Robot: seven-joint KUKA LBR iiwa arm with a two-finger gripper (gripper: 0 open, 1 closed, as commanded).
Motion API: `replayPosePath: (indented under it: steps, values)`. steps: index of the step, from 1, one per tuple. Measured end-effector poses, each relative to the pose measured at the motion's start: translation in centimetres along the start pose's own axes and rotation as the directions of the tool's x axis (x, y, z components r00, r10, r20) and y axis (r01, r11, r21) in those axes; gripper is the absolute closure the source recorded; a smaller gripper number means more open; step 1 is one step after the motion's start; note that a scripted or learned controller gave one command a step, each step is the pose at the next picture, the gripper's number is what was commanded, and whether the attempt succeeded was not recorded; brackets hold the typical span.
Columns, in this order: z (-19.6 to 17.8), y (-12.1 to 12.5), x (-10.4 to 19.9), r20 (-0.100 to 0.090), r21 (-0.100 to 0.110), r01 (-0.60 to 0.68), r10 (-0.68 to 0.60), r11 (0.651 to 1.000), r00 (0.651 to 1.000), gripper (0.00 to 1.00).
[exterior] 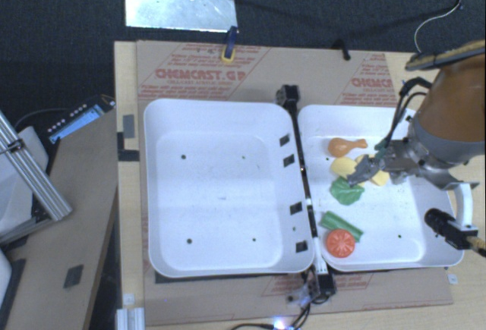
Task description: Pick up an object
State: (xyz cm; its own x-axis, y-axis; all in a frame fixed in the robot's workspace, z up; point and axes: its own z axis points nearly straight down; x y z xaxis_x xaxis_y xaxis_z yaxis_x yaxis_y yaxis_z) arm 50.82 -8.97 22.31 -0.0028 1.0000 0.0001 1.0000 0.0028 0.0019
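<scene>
Two white bins sit side by side on the bench (pixel 250 67), and all the small things lie in the right bin (pixel 402 245). My tool (pixel 363 171) reaches in from the right and hangs low over the middle of that bin, its dark tip pointing left. I cannot tell whether it is apart or together. An orange drumstick-shaped toy (pixel 347 145) lies near the bin's far side. Just below it is a yellow piece (pixel 343 166), and a second yellow piece (pixel 380 179) sits partly hidden under my tool. A green leafy piece (pixel 345 193) lies right beside the tip; whether they touch I cannot say. Nearer the front edge are a flat green piece (pixel 341 223) and a red tomato-like ball (pixel 340 243), touching each other. The left bin (pixel 220 184) lies beyond a dark divider strip (pixel 298 169).
</scene>
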Motion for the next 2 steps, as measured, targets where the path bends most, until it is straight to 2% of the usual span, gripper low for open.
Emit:
replayPosePath:
  steps: [1,2]
  values:
    - [4.1,0.6,8.9,-0.003,0.004,0.009,-0.009,1.0,1.0,0.0]
    - [6.8,2.9,-0.1,0.003,0.001,-0.008,0.008,1.0,1.0,0.0]
